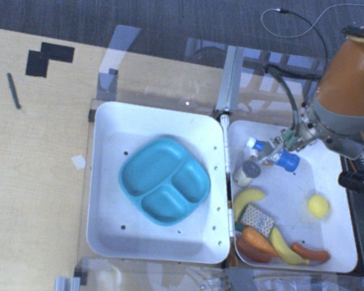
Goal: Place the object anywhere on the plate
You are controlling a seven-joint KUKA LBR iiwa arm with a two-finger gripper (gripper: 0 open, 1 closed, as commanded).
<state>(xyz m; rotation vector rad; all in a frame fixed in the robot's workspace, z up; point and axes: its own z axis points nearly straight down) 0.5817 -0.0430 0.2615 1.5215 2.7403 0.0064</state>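
The plate (166, 180), a blue divided one, is seen bare in the left bin (99, 230), so nothing is placed yet. The objects are all left in the right bin (345, 260). The pincer (280, 150) is lowered by a blue bottle (288, 161); whether it is spread or pinching cannot be told.

blue plate (164, 181) in left bin (102, 230) | gripper (267, 155) over right bin (345, 214) | bananas, lemon (319, 206) there

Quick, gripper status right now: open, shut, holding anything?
Gripper: cannot be told from this view; it is low in the right bin, beside the blue object.
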